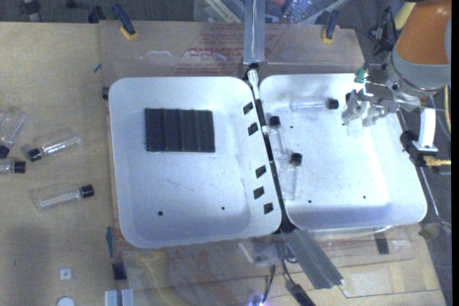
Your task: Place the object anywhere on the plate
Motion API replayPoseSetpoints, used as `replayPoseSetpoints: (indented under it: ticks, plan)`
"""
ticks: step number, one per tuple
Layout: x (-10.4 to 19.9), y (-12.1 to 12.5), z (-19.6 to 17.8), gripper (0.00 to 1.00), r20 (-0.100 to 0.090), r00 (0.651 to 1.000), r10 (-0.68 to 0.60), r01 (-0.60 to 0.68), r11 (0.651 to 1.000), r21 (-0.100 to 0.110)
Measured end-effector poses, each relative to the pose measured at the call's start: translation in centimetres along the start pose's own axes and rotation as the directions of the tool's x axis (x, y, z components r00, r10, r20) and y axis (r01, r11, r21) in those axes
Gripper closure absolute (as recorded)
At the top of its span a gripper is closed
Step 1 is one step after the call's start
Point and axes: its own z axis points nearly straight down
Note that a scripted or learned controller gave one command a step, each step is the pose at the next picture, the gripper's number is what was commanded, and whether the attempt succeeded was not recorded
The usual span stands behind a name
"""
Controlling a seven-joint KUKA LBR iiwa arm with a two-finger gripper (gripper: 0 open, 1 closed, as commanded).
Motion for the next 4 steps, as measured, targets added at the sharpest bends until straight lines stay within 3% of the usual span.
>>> replayPoseSetpoints:
  ticks: [1, 2, 3, 4]
  plan:
    - [9.5, -0.9, -3.6, 1.00, 0.000, 0.945, 0.326, -0.326, 0.945, -0.001]
    - [18.0, -2.2, 2.6, 1.00, 0.004, 0.771, 0.637, -0.637, 0.771, 0.005]
    - [24.9, -4.2, -8.9, 1.00, 0.001, 0.751, 0.661, -0.661, 0.751, 0.001]
    - [32.6, -3.5, -22.5, 1.00, -0.004, 0.369, 0.929, -0.929, 0.369, 0.000]
